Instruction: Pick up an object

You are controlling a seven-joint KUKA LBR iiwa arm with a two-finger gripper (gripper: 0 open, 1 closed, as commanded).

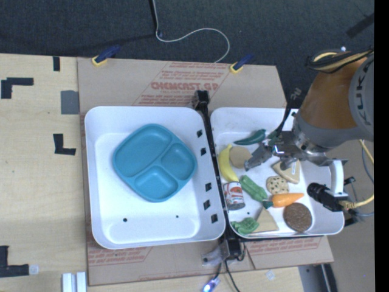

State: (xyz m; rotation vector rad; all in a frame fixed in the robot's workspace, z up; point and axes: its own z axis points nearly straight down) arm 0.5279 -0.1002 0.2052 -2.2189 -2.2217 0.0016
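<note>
I hang over the right-hand shallow white plastic bin (pixel 243 117), reaching in from the right, my grey arm with its orange band (pixel 331 99) covering that bin's upper right corner. My jaws (pixel 262 154) sit low in the upper middle of the bin, and they look spread, with nothing between them — one dark finger (pixel 258 157) points down-left toward a pale beige lump (pixel 239 157) just beside the yellow toy banana (pixel 227 165).

The things I could pick are all crowded in this bin. A dark green pepper-shaped piece (pixel 249 138) lies just above my jaws, near the bin's back. Below me a green pea-pod shape (pixel 254 188) slants beside a small red-and-white can (pixel 234 195). To its right sit a speckled round cookie (pixel 276 184), an orange toy carrot (pixel 285 199) and a brown round patty (pixel 298 216) near the front right corner. A tan wedge (pixel 288 171) lies partly under my wrist. At the front edge a leafy green piece (pixel 246 225) touches a pale triangular slice (pixel 266 221).

The left white bin (pixel 97 163) holds a blue three-compartment plastic plate (pixel 154 162), well apart from me. Both bins rest on a brown cardboard sheet (pixel 176 84) laid over the counter (pixel 30 163).
</note>
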